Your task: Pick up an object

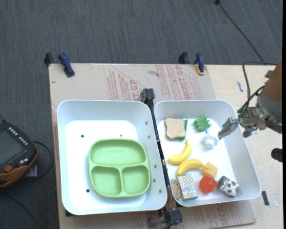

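Two white bins on a board; gripper (pixel 239 127) over the right bin's (pixel 250 156) right rim, fingers spread, nothing between them.

Left bin (pixel 71 123): one pale green plastic tray (pixel 119 167), rounded, three compartments. Right bin count: one toast slice (pixel 175 128), flat, tan, speckled; one green leafy piece (pixel 202 123), ruffled; one small white round piece (pixel 209 141), just below and left of the gripper, apart from it; two yellow bananas (pixel 185 159), curved, smooth, lying near each other; one orange cheese wedge (pixel 210 169); one red tomato (pixel 208 184), round, glossy; one printed carton (pixel 187 186), boxy; one brown cookie (pixel 175 189) against the bin's left wall; one white-and-red rounded item (pixel 228 186), kind unclear. Blue and yellow clamps (pixel 66 64) grip the board's (pixel 114 82) far edge.
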{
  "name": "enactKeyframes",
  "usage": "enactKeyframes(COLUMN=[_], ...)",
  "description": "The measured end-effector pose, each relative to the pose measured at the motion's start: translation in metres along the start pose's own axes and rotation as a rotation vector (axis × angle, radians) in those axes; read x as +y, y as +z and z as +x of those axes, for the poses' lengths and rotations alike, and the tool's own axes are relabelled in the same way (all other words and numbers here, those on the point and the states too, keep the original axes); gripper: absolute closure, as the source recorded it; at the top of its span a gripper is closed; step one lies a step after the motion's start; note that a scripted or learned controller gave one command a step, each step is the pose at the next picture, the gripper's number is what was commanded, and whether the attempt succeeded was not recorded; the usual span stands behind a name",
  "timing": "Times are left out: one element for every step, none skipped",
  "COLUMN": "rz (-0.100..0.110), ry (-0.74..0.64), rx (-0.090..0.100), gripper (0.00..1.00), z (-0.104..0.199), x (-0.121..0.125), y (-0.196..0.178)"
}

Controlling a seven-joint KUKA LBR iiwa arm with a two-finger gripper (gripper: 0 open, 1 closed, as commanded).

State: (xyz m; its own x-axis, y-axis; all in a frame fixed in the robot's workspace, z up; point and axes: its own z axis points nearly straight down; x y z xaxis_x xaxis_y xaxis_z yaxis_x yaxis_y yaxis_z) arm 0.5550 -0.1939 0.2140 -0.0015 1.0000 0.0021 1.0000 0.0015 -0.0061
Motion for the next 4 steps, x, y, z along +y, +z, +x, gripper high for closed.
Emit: enactKeyframes(rz=[0.002, -0.001, 0.004, 0.004], ry=[-0.003, -0.003, -0.006, -0.007], rx=[0.001, 0.000, 0.000, 0.000], gripper=[0.00, 0.00, 1.00, 0.00], z=[-0.009, 0.051, 0.051, 0.051], x=[0.066, 0.089, 0.088, 0.088], y=[0.125, 0.128, 0.121, 0.121])
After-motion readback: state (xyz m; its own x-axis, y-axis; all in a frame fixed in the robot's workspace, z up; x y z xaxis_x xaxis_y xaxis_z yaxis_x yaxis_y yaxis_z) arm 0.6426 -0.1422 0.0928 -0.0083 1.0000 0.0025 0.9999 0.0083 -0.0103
